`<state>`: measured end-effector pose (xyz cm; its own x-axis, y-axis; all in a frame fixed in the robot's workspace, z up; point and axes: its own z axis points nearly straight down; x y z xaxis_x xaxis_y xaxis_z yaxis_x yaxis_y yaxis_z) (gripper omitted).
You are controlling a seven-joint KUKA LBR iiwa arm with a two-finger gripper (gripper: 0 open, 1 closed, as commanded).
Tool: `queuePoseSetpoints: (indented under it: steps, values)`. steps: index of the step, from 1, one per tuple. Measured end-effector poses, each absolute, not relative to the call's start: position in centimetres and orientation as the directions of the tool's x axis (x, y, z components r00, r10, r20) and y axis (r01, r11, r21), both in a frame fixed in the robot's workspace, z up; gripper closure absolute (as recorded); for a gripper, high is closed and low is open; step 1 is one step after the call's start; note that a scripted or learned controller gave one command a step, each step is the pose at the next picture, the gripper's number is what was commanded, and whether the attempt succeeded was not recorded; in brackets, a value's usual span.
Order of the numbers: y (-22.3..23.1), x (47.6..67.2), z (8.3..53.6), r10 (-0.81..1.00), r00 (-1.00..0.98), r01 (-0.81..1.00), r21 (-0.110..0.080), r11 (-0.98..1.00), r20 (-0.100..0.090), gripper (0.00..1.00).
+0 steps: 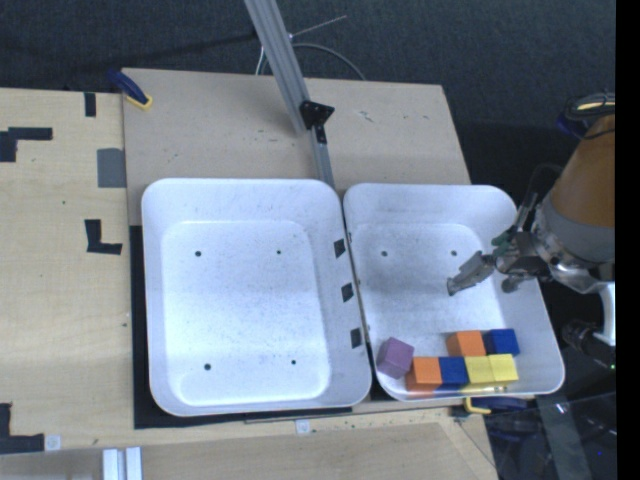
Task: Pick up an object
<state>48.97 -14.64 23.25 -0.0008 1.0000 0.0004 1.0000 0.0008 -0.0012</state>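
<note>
Several small blocks are clustered in the front corner of the right bin (425,196): a purple block (397,356), an orange block (427,370), a blue block (453,370), two yellow blocks (490,369), and behind them another orange block (465,344) and a blue block (501,341). My gripper (482,282) hangs over the right side of that bin, a short way behind the blocks and apart from them. Its fingers stand open and nothing is between them.
The left bin (150,208) lies beside the right one, their rims meeting at the middle. A slanted metal pole (283,56) with a black clamp (317,115) crosses above the bins' back edge. A blue and yellow tool (131,87) lies at the bench's far left.
</note>
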Motion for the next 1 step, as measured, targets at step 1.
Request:
queuePoseSetpoints:
  steps: [1]
  values:
    - [-16.22,48.54,16.15,1.0,0.002,1.0,-0.009,-0.002,0.001,0.0]
